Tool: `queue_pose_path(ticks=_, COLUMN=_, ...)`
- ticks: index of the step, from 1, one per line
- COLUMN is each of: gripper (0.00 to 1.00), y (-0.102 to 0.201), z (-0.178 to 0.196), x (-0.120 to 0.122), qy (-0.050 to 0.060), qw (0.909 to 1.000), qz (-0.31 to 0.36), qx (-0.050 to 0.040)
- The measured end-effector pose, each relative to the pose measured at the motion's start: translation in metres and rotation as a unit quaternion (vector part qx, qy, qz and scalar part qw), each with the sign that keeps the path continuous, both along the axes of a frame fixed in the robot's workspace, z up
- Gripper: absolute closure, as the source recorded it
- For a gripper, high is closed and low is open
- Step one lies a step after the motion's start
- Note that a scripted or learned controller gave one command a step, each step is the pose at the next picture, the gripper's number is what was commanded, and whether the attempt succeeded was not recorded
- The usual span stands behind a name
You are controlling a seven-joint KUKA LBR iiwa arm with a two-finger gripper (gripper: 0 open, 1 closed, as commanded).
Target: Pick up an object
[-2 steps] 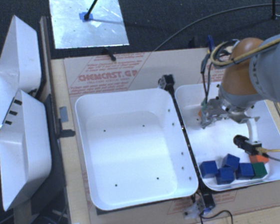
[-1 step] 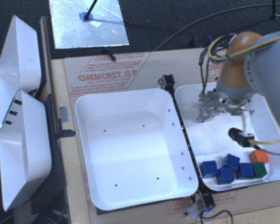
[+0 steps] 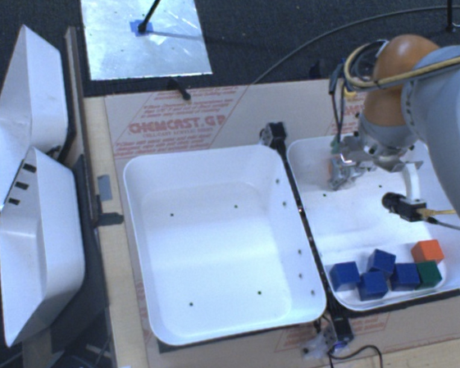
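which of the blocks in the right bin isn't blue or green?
The orange block, at the right end of the cluster along the right bin's near edge. It sits just above the green block; the other four, such as the leftmost blue block, are blue.

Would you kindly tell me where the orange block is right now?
The orange block sits in the right bin's near right corner, directly above the green block and beside the blue blocks.

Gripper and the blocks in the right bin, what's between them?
In the camera view, bare white bin floor separates the gripper from the blocks; nothing lies between.
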State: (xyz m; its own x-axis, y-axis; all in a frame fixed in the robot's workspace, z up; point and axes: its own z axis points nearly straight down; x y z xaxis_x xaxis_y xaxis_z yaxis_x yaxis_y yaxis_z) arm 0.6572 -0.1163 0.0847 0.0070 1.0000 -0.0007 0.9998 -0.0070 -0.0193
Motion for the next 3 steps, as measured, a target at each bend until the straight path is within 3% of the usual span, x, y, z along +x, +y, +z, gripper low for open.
queue_pose_path(ticks=1, gripper=1.00, y=-0.061, z=0.127, x=-0.019, qy=-0.016, qw=0.9999, qz=0.001, qx=-0.0018)
queue_pose_path(ticks=2, gripper=0.00, y=-0.057, z=0.120, x=-0.020, qy=-0.010, qw=0.9999, qz=0.004, qx=0.0001)
queue_pose_path(ticks=3, gripper=0.00, y=-0.050, z=-0.003, x=0.016, qy=-0.006, qw=1.0000, qz=0.004, qx=0.0015)
